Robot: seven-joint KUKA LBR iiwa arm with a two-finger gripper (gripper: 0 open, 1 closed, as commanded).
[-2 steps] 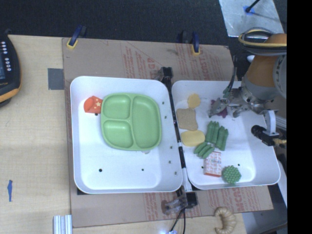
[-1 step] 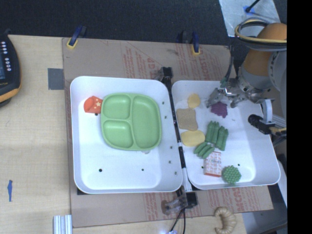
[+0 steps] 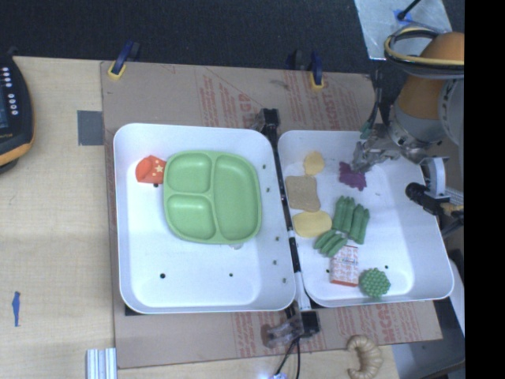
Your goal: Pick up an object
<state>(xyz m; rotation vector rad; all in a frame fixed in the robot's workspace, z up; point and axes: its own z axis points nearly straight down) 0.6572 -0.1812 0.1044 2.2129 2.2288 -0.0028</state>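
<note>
The right bin [image 3: 418, 243] holds several small items: a purple piece [image 3: 353, 176], a round yellow piece [image 3: 314, 163], a tan slab [image 3: 302, 193], a yellow oval [image 3: 312, 223], green pea pods [image 3: 349, 219], a red-and-white packet [image 3: 345, 265] and a green bumpy ball [image 3: 374, 283]. My gripper [image 3: 366, 155] hangs low over the bin's far right part, just up and right of the purple piece. Nothing shows between its fingers.
The left bin [image 3: 138, 267] bears a green divided plate [image 3: 213, 196] and a red object [image 3: 149, 169] at its left. Clamps sit along the cardboard's far edge. A black device [image 3: 12, 109] lies at the far left. A tan curled thing [image 3: 364, 355] lies below the bins.
</note>
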